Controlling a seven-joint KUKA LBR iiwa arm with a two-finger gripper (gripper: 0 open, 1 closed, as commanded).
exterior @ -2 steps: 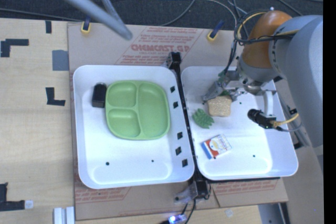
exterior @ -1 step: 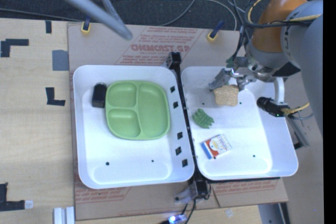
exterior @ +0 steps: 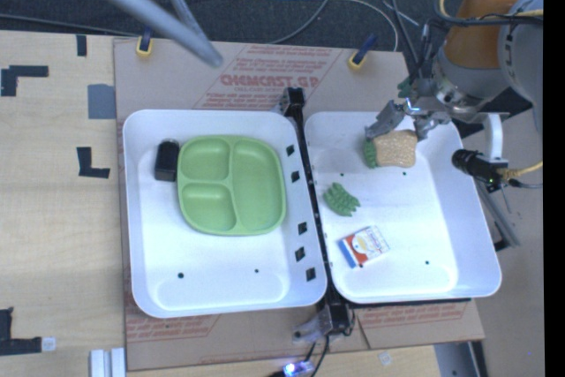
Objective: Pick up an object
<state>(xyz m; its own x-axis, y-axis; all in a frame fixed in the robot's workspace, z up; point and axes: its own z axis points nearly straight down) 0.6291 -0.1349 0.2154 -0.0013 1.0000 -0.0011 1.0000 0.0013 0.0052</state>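
the tan, sponge-like block with a green end (exterior: 391, 149), judged light and soft, is best pinched across its middle by the spread hand (exterior: 399, 121).

Red printed lettering runs across the cardboard sheet (exterior: 265, 75) under the two bins; it seems to read "CHEMCAST GP", with smaller lines too blurred to read. The small red, white and blue carton (exterior: 365, 245) bears print too small to make out

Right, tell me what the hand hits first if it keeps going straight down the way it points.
Most likely the tan sponge-like block in the right bin: the hand sits just above it, pointing down at it. Depth is unclear from this slanted view.
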